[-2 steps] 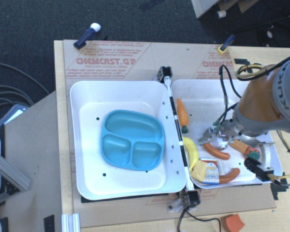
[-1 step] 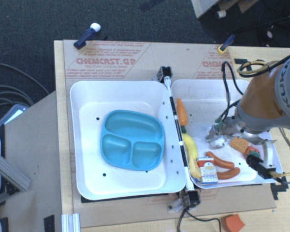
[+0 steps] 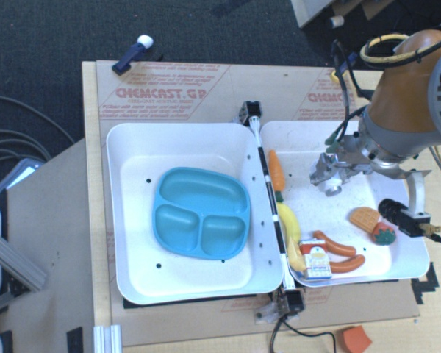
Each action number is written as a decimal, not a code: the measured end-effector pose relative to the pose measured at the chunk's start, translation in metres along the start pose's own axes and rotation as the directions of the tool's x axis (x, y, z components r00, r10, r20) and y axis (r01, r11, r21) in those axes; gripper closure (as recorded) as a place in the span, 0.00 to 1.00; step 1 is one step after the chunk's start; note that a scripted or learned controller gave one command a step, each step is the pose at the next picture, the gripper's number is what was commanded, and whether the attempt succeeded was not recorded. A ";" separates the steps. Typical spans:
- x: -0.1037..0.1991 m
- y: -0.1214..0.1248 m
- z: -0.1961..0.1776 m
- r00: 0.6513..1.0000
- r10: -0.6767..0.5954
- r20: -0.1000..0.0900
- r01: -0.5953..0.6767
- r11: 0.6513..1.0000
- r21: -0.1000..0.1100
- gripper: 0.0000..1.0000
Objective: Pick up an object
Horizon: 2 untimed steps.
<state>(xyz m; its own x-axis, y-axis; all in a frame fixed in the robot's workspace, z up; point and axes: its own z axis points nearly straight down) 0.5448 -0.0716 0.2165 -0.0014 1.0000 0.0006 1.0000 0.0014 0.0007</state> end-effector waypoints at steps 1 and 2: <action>0.048 -0.066 -0.041 1.000 0.001 -0.001 -0.001 1.000 0.004 1.00; 0.070 -0.026 -0.041 1.000 0.001 0.000 -0.001 1.000 0.001 1.00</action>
